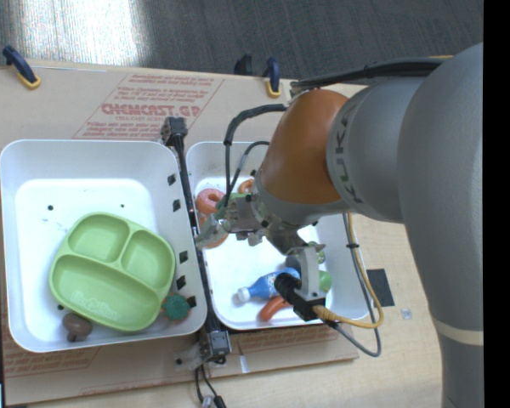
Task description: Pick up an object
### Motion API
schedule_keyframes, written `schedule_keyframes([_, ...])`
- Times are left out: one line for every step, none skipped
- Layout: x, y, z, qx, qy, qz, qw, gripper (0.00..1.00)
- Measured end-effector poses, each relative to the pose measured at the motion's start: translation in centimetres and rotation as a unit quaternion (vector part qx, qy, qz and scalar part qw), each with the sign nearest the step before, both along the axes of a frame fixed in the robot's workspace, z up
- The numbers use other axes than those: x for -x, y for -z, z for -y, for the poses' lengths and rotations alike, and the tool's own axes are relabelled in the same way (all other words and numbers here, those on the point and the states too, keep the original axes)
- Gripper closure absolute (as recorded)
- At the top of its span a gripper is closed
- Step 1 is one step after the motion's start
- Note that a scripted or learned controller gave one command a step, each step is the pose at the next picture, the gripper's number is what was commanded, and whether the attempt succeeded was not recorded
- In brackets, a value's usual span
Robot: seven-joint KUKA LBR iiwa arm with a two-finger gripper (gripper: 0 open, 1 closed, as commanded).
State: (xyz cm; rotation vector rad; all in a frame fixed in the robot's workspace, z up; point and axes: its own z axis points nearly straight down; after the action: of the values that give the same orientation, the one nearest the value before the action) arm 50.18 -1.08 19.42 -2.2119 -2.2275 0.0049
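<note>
Grey carpet [153, 15] beyond the bench; brown printed board [85, 100] as the work surface, blue clamps [21, 66] on its far edge.

Gripper [235, 219] low over the right bin [234, 270], close to the wall it shares with the left bin. Wrist and orange band overhang it. Released or clenched: cannot tell. Nothing seen in its grasp.

Nearest thing: orange piece [208, 200], just beside the gripper toward view-left and slightly up, hard against the shared wall. Rounded, no clear long axis.

Second: pale yellow piece [212, 238], just beside and below-left, partly under the gripper hardware. Shape unclear.

Further down the bin: blue-and-white piece [259, 290], long axis running lower-left to upper-right. Red-orange piece [272, 310] lies just below it, near the bin's lower rim, on much the same slant. Both are near the gripper but not beneath it.

Judgement: the orange piece is the likely target and needs only a short shift toward the wall. The wall leaves little room on that side, so a pinch along the wall looks safer than one across it.

Left bin [34, 202]: green divided plate [110, 270], brown lump [76, 325] and teal lump [177, 307] at its lower edge. All well apart from the gripper.
</note>
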Motion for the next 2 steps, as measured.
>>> schedule_keyframes([0.00, 0.00, 0.00, 0.0000, 0.000, 0.000, 1.0000, 0.00])
schedule_keyframes([0.00, 0.00, 0.00, 0.0000, 0.000, 0.000, 1.0000, 0.00])
